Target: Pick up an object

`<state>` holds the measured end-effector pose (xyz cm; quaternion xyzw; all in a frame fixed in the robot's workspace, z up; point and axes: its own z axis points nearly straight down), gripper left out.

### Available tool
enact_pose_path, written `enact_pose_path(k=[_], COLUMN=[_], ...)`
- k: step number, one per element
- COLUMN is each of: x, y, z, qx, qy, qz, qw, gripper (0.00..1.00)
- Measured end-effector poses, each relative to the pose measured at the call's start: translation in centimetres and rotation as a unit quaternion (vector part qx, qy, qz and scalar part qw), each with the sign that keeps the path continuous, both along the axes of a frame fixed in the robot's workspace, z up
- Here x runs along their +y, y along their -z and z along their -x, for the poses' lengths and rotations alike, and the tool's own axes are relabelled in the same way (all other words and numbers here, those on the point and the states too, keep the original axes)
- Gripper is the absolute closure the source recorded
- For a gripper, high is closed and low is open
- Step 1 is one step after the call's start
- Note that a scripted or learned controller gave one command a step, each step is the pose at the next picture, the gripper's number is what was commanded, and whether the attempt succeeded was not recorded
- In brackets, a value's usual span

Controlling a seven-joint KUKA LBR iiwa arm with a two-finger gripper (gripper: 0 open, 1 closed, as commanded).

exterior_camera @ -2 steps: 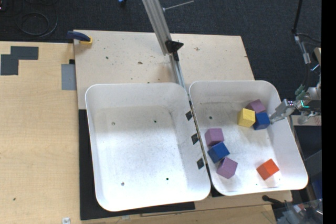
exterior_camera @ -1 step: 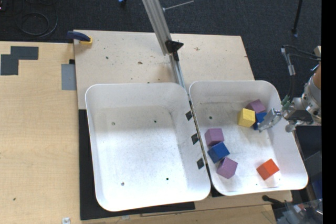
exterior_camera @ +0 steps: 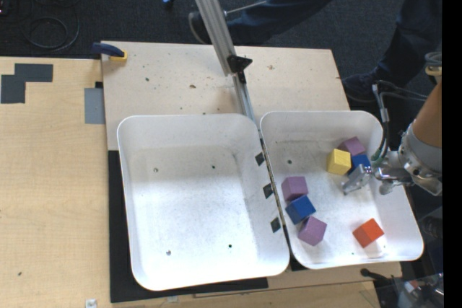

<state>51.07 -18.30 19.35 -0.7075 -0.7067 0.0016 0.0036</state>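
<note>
In the right-hand bin, toward its three o'clock side, the gripper hangs low with its metal fingers slightly parted and nothing between them. Just at its eleven o'clock sits a yellow cube, with a purple cube behind. Three more cubes cluster near the divider: purple, blue, purple. An orange cube lies at five o'clock.

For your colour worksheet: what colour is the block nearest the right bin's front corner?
Orange block, in the camera view.
</note>
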Motion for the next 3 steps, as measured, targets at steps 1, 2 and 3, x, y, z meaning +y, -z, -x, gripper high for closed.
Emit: enact_pose_path(k=[1, 2, 3], x=[1.1, 0.8, 1.0], y=[5.9, 4.6, 0.3], z=[0.2, 0.1, 0.3], qx=[0.001, -0.001, -0.005], qy=[0.002, 0.005, 0.000], qz=[-0.0005, 0.0006, 0.0016], qw=[1.0000, 1.0000, 1.0000], gripper=[0.00, 1.00, 1.00])
